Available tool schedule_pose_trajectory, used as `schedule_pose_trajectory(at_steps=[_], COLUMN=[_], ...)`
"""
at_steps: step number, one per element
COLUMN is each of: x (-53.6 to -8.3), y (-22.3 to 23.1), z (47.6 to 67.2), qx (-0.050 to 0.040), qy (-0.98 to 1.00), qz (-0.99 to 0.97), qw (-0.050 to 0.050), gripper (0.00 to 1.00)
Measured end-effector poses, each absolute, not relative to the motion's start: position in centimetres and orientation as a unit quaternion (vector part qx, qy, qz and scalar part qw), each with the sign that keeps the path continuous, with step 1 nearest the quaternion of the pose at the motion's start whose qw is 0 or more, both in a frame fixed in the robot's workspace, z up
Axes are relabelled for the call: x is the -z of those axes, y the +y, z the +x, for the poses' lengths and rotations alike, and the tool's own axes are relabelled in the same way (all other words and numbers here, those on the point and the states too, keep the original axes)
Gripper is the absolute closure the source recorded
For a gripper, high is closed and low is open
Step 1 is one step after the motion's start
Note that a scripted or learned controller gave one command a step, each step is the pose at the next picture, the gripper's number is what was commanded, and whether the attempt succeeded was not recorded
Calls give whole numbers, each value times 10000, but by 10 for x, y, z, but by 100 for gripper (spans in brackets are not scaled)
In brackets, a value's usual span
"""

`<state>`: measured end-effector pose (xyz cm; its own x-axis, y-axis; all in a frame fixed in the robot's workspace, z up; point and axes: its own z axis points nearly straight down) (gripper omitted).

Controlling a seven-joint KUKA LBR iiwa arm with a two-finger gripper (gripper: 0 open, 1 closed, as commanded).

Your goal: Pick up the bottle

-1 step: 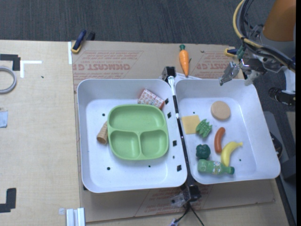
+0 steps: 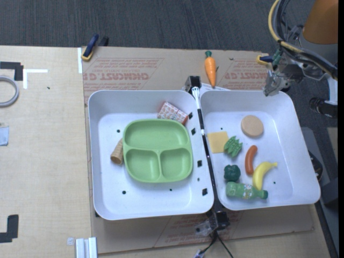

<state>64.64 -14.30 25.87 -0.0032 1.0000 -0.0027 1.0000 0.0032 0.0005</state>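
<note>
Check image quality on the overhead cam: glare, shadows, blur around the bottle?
Camera view: lighting even and soft, no hard glare on the right bin; the green bottle is sharp enough, its label unreadable; faint shadows under the banana; the gripper near the frame's top right looks slightly blurred.

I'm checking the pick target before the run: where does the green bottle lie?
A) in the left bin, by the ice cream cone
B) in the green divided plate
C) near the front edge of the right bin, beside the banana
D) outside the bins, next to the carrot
C: the bottle lies on its side near the front of the right bin, just below the banana and broccoli.
</note>
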Motion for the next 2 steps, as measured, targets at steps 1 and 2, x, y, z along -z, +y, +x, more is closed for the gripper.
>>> schedule_pose_trajectory(at_steps=[1,2], x=[-190,-265], y=[-101,-44], z=[543,499], qx=[6,10], qy=[6646,5626], qz=[7472,8267], qw=[-1,-2], gripper=[100,100])
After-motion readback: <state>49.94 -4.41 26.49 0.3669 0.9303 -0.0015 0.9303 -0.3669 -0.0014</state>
